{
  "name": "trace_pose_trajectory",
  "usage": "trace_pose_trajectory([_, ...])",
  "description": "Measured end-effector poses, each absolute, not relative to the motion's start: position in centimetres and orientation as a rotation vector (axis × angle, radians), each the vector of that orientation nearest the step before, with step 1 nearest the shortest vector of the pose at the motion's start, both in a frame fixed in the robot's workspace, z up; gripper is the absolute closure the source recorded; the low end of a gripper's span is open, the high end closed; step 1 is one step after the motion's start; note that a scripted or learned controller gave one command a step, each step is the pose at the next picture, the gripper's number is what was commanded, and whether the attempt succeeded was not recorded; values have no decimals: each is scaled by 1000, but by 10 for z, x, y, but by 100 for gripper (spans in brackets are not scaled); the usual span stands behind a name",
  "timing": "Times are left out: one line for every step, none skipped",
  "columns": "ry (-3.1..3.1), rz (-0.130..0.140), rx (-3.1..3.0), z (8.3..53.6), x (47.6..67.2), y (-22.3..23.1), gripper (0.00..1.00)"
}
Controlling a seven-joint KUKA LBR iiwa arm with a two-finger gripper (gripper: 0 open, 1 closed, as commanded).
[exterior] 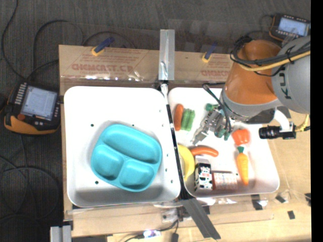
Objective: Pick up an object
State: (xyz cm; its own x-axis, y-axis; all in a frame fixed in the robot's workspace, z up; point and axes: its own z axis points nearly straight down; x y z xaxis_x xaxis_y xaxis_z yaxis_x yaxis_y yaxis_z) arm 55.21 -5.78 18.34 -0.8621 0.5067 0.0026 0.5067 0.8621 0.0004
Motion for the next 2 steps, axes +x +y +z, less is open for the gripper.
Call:
trace_pose_trajectory([-3005,0,-899,181,539,-25,100])
trace_pose_trajectory([-2825,3,-1363,181,523,1,100])
